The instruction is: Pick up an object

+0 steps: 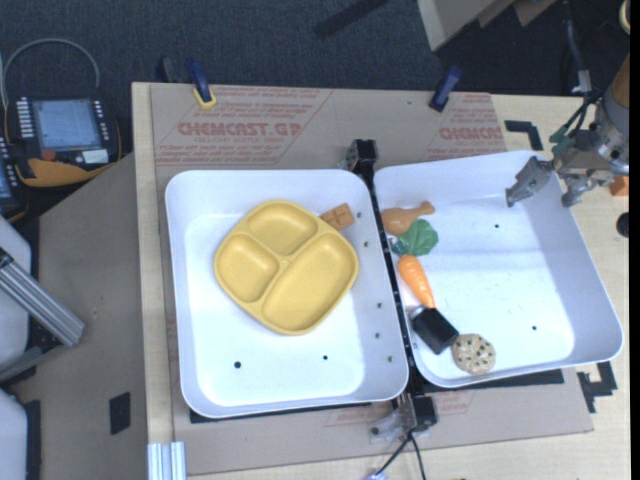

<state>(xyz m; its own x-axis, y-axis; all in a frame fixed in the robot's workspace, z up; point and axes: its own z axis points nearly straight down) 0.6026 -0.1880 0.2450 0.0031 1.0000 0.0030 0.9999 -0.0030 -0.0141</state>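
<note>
My gripper (546, 193) hangs over the far right corner of the right bin (560, 268), its two fingers spread open with nothing between them. Along that bin's left side lie a tan drumstick (408, 214), a green leafy piece (419, 238), an orange carrot (416, 281), a black block (433, 329) and a speckled cookie (473, 353). All of them are well to the left of the gripper. In the left bin (200, 348) sits a yellow divided plate (287, 265) with a small brown block (338, 215) at its far right edge.
The bins meet at a central divider with black clamps (362, 154) at the far end. Blue clips (203, 85) hold the cardboard base at the back. A pendant with a screen (62, 133) lies off the bench at left.
</note>
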